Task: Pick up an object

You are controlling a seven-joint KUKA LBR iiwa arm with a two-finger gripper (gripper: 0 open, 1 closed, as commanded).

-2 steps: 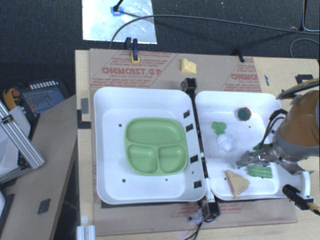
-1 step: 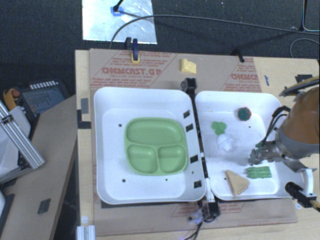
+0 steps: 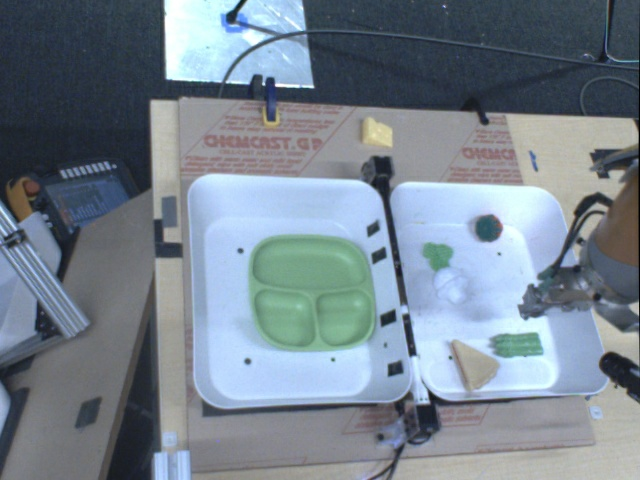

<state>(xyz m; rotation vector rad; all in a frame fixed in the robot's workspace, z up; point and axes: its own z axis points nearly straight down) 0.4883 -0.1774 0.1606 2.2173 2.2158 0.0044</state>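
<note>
- In the right bin [image 3: 560, 213], near its front wall, lies the green ridged piece [image 3: 517, 345], closest to the jaws.
- It looks light and stiff; a pinch across its short width should hold.
- It is long, low and bumpy.
- The gripper [image 3: 535, 303] hovers just above it; whether the jaws are spread or clenched I cannot tell.
- Beside it sits a tan wedge [image 3: 474, 365].

Five small things are scattered in the right bin [image 3: 520, 200]: a dark green ball [image 3: 488, 228] at the back, a green piece [image 3: 437, 256], a white lump [image 3: 451, 287], a green block [image 3: 516, 345] and a tan wedge [image 3: 474, 365] in front.
</note>
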